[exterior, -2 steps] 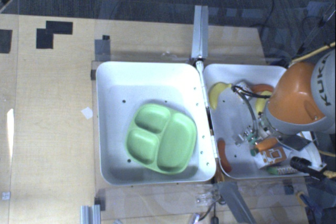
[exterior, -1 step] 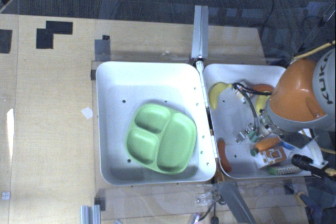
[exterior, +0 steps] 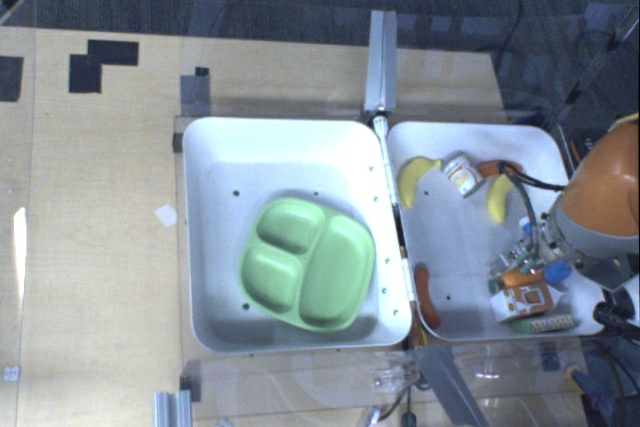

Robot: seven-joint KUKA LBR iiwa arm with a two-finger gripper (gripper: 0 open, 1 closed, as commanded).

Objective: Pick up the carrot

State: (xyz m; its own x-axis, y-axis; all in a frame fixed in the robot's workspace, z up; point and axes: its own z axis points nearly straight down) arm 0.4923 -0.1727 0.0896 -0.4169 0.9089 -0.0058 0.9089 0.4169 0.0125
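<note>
Carrot (exterior: 495, 169) near the far rim of the right bin (exterior: 560, 147), orange, partly crossed by a black cable (exterior: 535, 181). Just left of it a small jar (exterior: 460, 175); just in front, a yellow banana piece (exterior: 497, 201). Second yellow piece (exterior: 417, 181) close to the left wall. Bare floor open at mid-bin. Gripper (exterior: 522, 277) toward the near right corner, well apart from the carrot, among small packets (exterior: 530, 307); open or closed, cannot tell. Red-brown stick (exterior: 427, 297) along the left wall. Green tray (exterior: 308, 265) in the left bin (exterior: 215, 215).
</note>
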